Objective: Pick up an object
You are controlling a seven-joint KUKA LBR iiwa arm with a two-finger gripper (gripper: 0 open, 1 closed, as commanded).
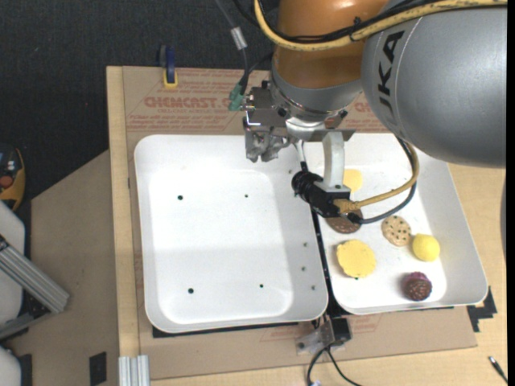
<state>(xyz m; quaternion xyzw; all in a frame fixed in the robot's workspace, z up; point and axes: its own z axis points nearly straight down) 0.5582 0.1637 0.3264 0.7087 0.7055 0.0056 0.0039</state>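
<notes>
Arm: the grey robot arm with the orange band [434,63] fills the upper right of the frame and reaches down to the centre top.
Board: one brown cardboard sheet with red print [129,215] lies under both bins.
Left bin: the shallow white plastic bin [209,248] takes the centre and left of the frame; small dark dots mark its floor.
Right bin: the second shallow white bin [455,207] sits at the right, touching the first one.
Gripper: the metal two-finger gripper [263,145] hangs over the upper edge of the left bin. I cannot tell if it is open or closed, and I see nothing carried in it.
Task's things: all are in the right bin, well apart from the gripper.
Count: six small things. These are one flat round yellow piece [356,258], one yellow ball [426,248], one dark red bumpy ball [417,285], one pale speckled biscuit-like disc [396,230], one brown disc [344,223] partly hidden and one yellow lump [352,179] partly hidden.
Other: one blue and yellow clamp [168,67] at the upper left.
Risk: if the gripper goes down here, I judge it closes on bare plastic or hits the rim.
Risk: the round balls may roll away when touched, and the flat discs give little to hold.
</notes>
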